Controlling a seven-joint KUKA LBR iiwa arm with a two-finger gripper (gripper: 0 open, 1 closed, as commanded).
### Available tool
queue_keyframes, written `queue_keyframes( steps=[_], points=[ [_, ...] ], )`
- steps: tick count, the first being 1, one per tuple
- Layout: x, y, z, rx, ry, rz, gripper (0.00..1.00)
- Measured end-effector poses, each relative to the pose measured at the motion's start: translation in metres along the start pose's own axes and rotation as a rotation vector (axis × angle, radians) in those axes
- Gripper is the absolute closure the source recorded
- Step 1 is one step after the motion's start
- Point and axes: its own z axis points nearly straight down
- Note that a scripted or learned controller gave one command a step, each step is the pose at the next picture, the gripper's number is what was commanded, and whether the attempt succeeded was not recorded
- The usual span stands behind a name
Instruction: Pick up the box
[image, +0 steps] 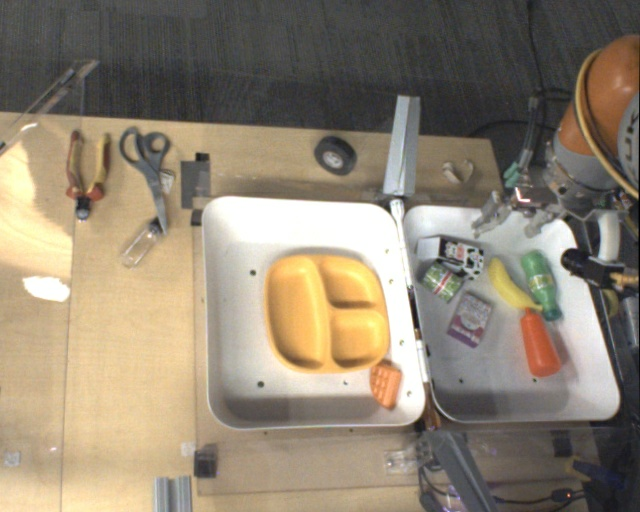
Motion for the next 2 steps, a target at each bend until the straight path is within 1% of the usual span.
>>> queue_keyframes(
  steps=[1, 2],
  points=[
    [0.028, -0.031, 0.104, -0.002, 0.000, -0.077, 0.00],
    [-0.008, -0.102, 0.114, -0.008, -0.005, -0.132, 0.00]
  ],
)
